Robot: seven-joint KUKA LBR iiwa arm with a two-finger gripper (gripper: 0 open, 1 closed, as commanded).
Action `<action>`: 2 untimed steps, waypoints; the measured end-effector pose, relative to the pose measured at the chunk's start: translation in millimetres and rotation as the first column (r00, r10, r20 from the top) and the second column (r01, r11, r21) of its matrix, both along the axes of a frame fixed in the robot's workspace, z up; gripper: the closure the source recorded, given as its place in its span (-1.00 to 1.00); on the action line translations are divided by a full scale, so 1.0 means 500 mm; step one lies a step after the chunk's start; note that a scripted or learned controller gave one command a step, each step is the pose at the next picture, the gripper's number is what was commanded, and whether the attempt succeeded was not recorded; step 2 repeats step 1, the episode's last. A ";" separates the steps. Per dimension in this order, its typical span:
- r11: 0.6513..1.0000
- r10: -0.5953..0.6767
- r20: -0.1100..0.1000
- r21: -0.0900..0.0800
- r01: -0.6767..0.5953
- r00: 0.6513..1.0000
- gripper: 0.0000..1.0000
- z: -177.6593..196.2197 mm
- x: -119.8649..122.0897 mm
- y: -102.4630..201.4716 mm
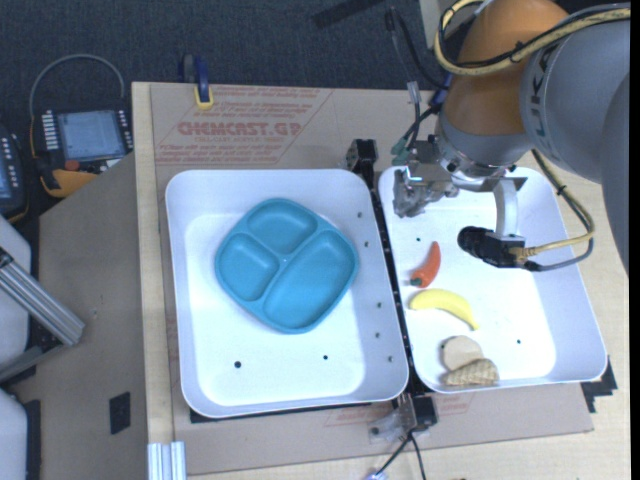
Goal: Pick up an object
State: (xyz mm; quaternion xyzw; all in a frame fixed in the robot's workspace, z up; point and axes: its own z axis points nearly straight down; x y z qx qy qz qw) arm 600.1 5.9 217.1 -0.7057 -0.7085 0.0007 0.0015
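Observation:
In the right bin (560, 358) lie a red chili pepper (430, 262), a yellow banana (446, 306) and a beige bread roll (467, 359), lined up along the bin's left half. My gripper (411, 198) hangs over the bin's far-left corner, a short way beyond the pepper and apart from it. Nothing shows in its grasp. The arm's orange band (500, 58) and grey body cover the bin's far right side.
A blue divided plate (288, 264) sits in the middle of the left bin (200, 348). A black part with a yellow cable (488, 245) hangs off the wrist to the pepper's right. The ridge between the bins runs just left of the gripper.

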 end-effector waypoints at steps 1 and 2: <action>1.000 -0.002 0.001 0.000 0.002 1.000 1.00 0.018 -0.023 0.115; 1.000 -0.002 0.001 0.000 0.002 1.000 1.00 0.018 -0.023 0.115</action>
